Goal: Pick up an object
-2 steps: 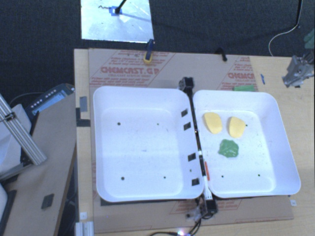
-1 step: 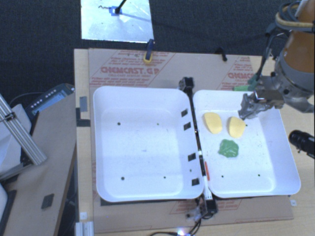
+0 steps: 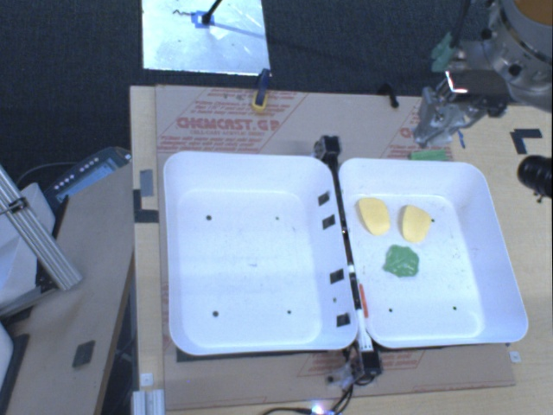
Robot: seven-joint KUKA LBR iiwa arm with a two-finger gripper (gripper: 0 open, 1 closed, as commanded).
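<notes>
grey arm enters from upper right; gripper (image 3: 429, 133) hangs pointing down, nothing between its fingers

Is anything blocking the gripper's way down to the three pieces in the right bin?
Nothing visible. The gripper is above the right bin's far rim; two yellow pieces and a green piece lie uncovered.

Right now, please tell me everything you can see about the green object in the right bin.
The green object is a small, flat-looking lump with an uneven, crumpled outline, medium green, perhaps soft plastic or foam. It lies on the floor of the right bin, near its middle, just below the gap between two yellow pieces, close to them but apart. Nothing touches it except the bin floor; the gripper is beyond the bin's far rim.
</notes>
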